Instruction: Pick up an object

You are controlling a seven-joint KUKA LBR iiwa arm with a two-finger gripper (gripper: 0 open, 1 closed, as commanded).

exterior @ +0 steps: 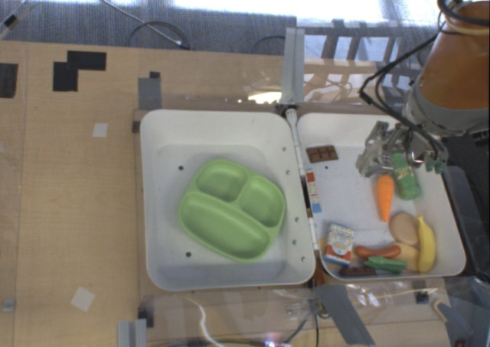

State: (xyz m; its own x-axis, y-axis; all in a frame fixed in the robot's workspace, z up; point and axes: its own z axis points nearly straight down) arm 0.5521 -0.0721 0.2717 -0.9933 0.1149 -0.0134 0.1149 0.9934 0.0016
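Camera view from above shows a light wooden bench (69, 207) bearing two shallow white bins side by side. On the bench's far left are black square markings (79, 68) and small grey patches.

The left bin (164, 261) holds a green divided plate (232, 208) with three compartments, lying flat near the bin's middle.

A divider (302, 184) runs between the two bins, and a narrow strip with red and blue marks (312, 192) lies along it on the right bin's side.

The right bin (344, 135) holds toy food. A small brown chocolate bar (321, 154) lies near its far left corner. Along the near edge sit a small printed carton (338, 243), a red sausage-like piece (377, 250), a dark brown piece (357, 270) and a green piece (385, 264). Farther right lie a tan egg-shaped item (403, 227) and a yellow banana (426, 244), touching each other.

An orange carrot (384, 196) lies pointing toward the near edge, just beside a green bottle-like toy (404, 181).

The gripper (394, 155) hangs over the carrot's top end and the green toy; whether its fingers are spread or closed, or grasp anything, cannot be told. Above it is the arm's orange band (459, 62), with black cables (390, 77) looping nearby.
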